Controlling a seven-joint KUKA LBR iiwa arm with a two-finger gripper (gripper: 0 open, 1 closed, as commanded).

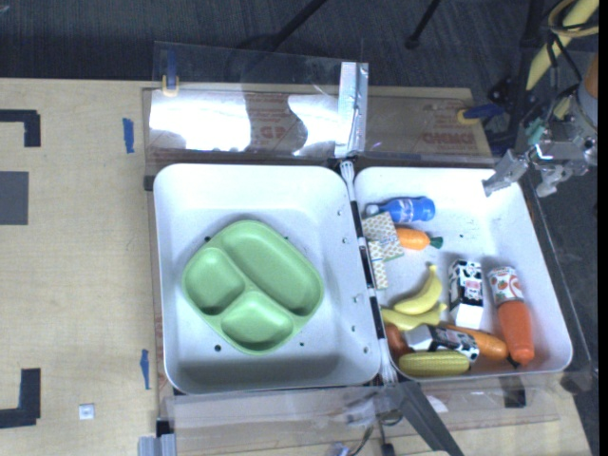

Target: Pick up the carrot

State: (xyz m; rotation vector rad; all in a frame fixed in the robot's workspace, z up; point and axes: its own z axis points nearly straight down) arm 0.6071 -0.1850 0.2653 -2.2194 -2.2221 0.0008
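We record the carrot [414, 239], small and orange with a green stub, lying in the right bin [546, 255] toward its left wall, just below a blue bottle [401, 210] and beside a checkered pouch [382, 238]. Lower in that bin we list a banana [422, 296], a cow-patterned carton [466, 283], an orange bottle [514, 321] and a corn cob [437, 363]. The left bin [180, 198] carries a green divided plate [251, 284]. The pincer [532, 174] hovers over the right bin's far right corner, its fingers spread, gripping nothing, well apart from the carrot.
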